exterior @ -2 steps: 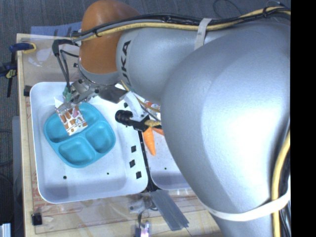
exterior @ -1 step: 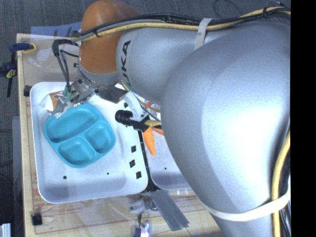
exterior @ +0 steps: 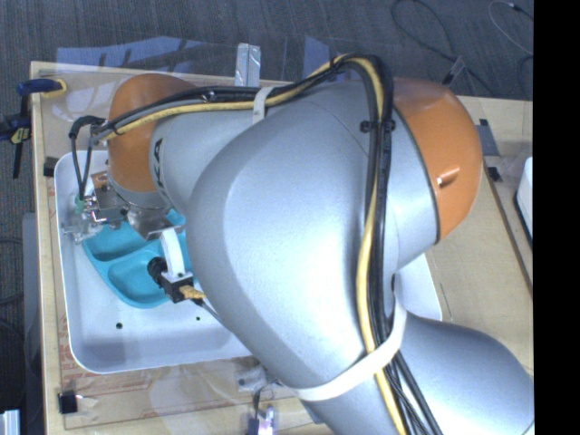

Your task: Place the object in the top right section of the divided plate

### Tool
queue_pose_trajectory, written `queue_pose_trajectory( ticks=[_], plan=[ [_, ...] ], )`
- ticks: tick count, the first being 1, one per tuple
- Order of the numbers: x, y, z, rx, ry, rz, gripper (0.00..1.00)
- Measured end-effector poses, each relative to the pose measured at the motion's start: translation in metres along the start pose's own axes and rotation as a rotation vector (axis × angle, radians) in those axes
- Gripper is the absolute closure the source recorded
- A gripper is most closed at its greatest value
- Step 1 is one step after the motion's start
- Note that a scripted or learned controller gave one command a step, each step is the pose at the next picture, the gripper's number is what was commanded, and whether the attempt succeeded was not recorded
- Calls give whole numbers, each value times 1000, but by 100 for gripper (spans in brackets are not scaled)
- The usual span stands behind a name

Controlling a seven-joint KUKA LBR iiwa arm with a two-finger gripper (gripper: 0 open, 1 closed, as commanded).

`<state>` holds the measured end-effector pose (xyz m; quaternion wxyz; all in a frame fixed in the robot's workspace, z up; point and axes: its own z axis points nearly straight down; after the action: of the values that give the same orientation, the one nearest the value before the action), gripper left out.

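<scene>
The hand (exterior: pixel 122 214) sits low over the left white bin (exterior: pixel 100 333), directly above the blue divided plate (exterior: pixel 136 275), but the wrist and its fittings cover the working end, so I cannot tell how it is set or whether it carries anything. The plate is a smooth, glossy turquoise dish with rounded raised ridges parting its sections; it lies on the bin floor, and only its near sections show past the wrist, those appearing bare. The object to be placed cannot be made out; if it is near the hand, the arm hides it. The bin is shallow, matte white plastic with rounded corners and a few small dark holes in its floor. The arm (exterior: pixel 308 243) is a bulky grey shell with an orange band (exterior: pixel 136 143) above the wrist and black and yellow cables (exterior: pixel 372 198) strapped along it. It reaches across from the right over the pale wooden counter (exterior: pixel 50 243).
</scene>
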<state>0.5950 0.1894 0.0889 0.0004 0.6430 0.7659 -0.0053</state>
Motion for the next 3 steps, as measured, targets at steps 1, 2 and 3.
queue_pose_trajectory(
  ticks=[1,2,3],
  plan=[
    [-4,42,-1,10,6,351,0],
    [0,41,-8,13,4,336,100],
    [-38,-27,-6,-1,7,406,100]
  ],
)
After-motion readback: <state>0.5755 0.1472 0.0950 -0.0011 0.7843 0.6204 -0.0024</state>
